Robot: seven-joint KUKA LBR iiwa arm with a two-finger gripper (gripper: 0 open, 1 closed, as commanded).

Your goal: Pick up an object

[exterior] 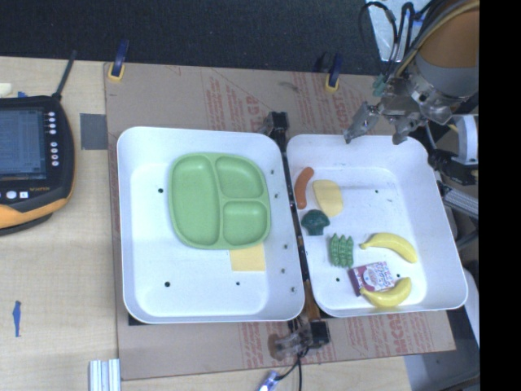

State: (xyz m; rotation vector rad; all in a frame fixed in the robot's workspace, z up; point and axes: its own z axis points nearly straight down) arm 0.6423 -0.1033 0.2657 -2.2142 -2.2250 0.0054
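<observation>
Over the back rim of the right bin our gripper hangs with its two fingers spread apart and nothing between them. We have not picked anything up yet.

Everything we could grab lies in that right bin. Near its left wall we see an orange sausage, with a pale yellow piece just beside it and a dark green lump a little closer to the front. Farther toward the front of the bin sit a spiky green toy, a banana, a small red packet and a second banana, which touches the packet.

We think we are at the start: getting ready to reach. Next we need to pick one thing, move above it, go down into the bin and close on it. The first banana looks easy, since it lies a bit apart from the rest.
</observation>
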